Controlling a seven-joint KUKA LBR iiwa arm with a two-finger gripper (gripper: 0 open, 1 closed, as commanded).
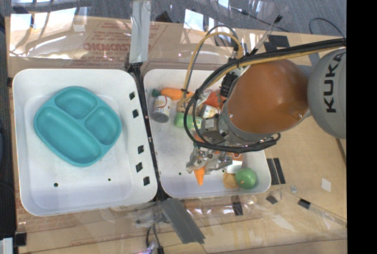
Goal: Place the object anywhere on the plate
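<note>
Here, arm (pixel 277 102) low over right bin (pixel 177 185); jaws (pixel 203 165) just above a small carrot (pixel 200 175) near the front wall, can't tell their state. Teal plate (pixel 76 124) in left bin (pixel 35 188). Green apple (pixel 247 177), can (pixel 159 109) nearby.

Chunky grey KUKA arm (pixel 330 96), brand name printed in big black letters down the casing. Glossy rounded orange band (pixel 268 96) above the wrist, kinda copper-looking under the light. Loads of cabling (pixel 203 70) looped around it: black hoses, one yellow, some thin wires. Small metal gripper (pixel 207 160) at the end, silvery with fiddly brackets.
</note>
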